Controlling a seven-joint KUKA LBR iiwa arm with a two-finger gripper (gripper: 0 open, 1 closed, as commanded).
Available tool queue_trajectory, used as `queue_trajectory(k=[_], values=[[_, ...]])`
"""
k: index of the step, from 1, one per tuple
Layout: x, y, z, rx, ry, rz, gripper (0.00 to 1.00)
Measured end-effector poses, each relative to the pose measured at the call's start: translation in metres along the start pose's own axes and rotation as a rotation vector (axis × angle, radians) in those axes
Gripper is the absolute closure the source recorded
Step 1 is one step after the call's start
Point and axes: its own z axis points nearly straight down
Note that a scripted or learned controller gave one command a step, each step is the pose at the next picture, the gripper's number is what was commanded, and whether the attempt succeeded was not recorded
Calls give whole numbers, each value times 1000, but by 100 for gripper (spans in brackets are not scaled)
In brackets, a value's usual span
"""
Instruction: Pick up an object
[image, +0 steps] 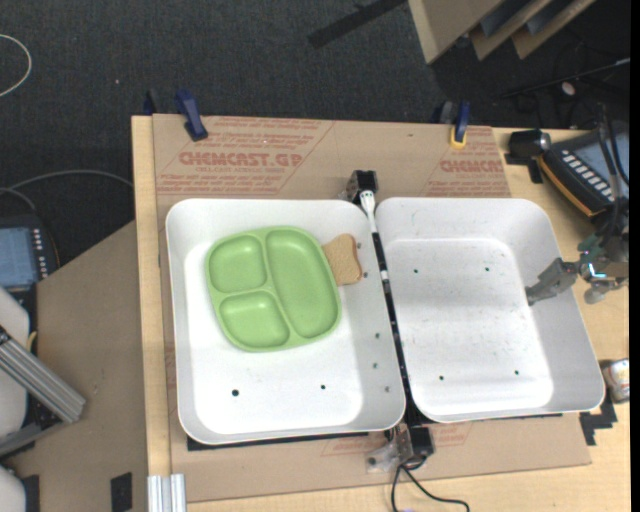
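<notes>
Board writing: red "CHEMCAST GP" is showing on the brown board (300, 150) under both bins.
Left bin (200, 400): is holding a green divided plate (272, 288), with a tan sponge-like piece (344, 259) touching its right rim.
Right bin (560, 380): is lying just beside the left one.
Gripper (553, 281): is hanging at the right bin's right edge; open or closed, cannot tell.

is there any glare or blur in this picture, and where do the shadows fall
Camera view: even, soft light, no strong glare on the white bins; the green plate casts only a faint shadow along its lower edge. The plate and the tan piece look sharp; the gripper at the right is slightly blurred.
</notes>
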Motion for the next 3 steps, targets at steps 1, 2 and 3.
queue_trajectory(k=[1,2,3], values=[[0,1,-11,-3,-2,-1,100],[-40,38,-155,-19,-10,0,100],[-32,-10,-56,12,5,3,100]])
